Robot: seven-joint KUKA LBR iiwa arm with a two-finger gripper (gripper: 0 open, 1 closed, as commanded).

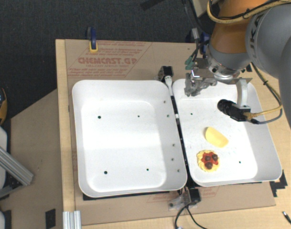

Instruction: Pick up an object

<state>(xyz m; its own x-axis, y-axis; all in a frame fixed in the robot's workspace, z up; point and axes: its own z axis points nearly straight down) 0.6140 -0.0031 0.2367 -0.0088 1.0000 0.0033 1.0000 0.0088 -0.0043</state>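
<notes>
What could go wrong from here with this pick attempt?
The gripper sits at the far left corner of the right bin, well away from the yellow piece and the small pizza toy, so closing here would likely grab nothing. It is also close to the bin's wall and the divider, so going down could strike the rim. The two toys lie near each other, so a grab at one may nudge the other.

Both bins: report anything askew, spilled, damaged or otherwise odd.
Nothing stands out. The right bin holds a yellow piece and a small yellow round with red bits, lying apart and intact. The left bin sits square beside it. The hand is over the right bin's far edge.
</notes>
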